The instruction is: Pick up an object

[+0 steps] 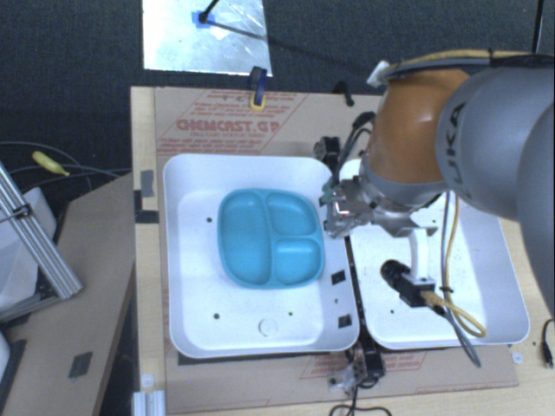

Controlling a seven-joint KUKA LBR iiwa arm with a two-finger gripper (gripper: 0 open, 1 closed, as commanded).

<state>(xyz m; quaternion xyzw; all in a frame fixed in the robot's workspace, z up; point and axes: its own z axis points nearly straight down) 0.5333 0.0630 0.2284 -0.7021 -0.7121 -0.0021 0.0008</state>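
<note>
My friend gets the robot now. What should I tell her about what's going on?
Gripper: low over the seam between the two bins, beside the plate's right edge; whether it grips anything cannot be told from this view.
Blue divided plate: flat in the left bin, looks untouched.
Right bin: the arm and its cables hang above it.
Done: nothing visibly picked up.
Left: grasp the plate, probably by its near rim, and lift it.

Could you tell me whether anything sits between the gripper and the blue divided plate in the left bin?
Nothing visible does. The blue divided plate lies alone in the left bin, and the gripper hangs right beside its right edge, over the bin's wall.
</note>
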